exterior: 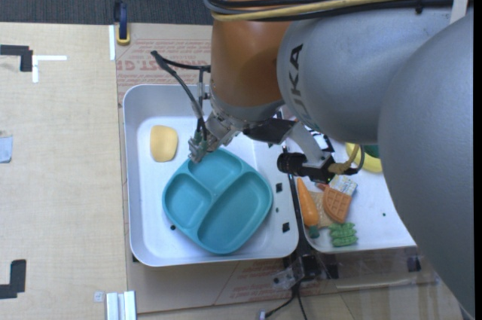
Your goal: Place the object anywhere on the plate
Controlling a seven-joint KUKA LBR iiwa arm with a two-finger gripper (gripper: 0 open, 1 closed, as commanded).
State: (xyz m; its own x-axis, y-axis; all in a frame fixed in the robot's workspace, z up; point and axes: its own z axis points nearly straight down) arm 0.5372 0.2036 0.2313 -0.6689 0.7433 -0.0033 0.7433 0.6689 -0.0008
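Small rounded yellow toy-like object (163, 143), seemingly light, smooth, best pinched across its middle, lying in left white bin (143, 236) beside teal compartmented plastic plate (218, 202); jaws' state impossible to tell.

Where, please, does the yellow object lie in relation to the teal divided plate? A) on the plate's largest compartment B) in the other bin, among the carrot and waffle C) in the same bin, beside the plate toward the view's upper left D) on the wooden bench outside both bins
C: the yellow object rests on the white floor of the left bin, apart from the teal plate and up-left of it.
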